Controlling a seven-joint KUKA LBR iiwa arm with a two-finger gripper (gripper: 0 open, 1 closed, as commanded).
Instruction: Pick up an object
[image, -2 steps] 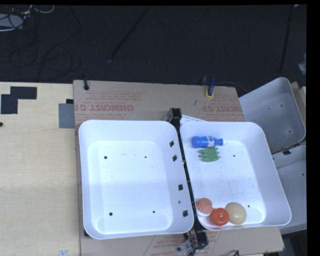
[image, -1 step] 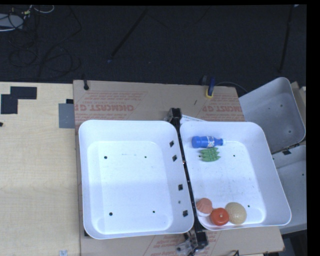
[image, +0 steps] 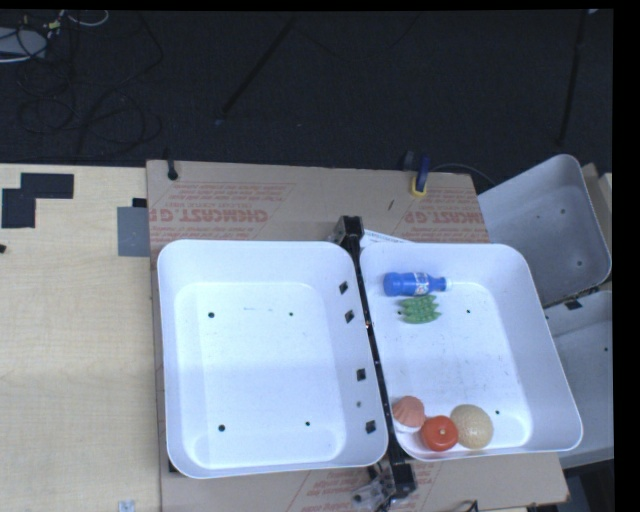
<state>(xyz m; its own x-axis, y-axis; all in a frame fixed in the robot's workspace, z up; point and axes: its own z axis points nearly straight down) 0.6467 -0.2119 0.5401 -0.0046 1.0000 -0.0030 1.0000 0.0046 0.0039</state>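
Your blue bottle (image: 414, 284) lies flat in the right bin (image: 520, 330), long axis 9-to-3, cap toward 3 o'clock; gripper state: you cannot tell

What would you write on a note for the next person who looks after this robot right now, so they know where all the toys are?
Claw: cannot be judged from the camera view.
Things: all in the right bin. A blue bottle lies on its side near the far wall, with a small green object just in front of it. At the near wall sit three round pieces close together: a peach-coloured one, a red one and a tan one.
The left bin sits beside it.
Done: nothing has been lifted; every piece rests on the bin floor.
Left: pick up one object. The bottle and green piece look easiest, being less crowded.
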